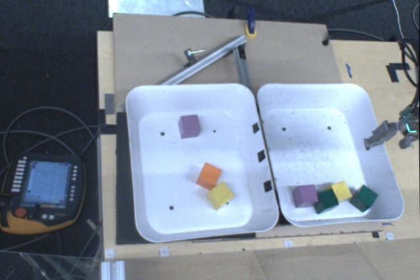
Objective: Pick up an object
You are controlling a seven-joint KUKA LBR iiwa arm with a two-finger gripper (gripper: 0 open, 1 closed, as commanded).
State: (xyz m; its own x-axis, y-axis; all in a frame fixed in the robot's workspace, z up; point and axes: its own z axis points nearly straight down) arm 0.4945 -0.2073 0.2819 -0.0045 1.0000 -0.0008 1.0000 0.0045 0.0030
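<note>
Scanning left to right | left bin (141, 141) is holding purple cube (189, 126), orange cube (209, 175), yellow cube (220, 195) | right bin (377, 141) is holding four cubes along its near wall, green cube (363, 197) rightmost | claw (380, 136) is hovering at the right rim, grip state impossible to tell, green cube lying nearest, toward the near edge.

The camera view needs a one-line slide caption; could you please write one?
Pincer at the right bin's edge; four cubes there, three in the left bin.
</note>
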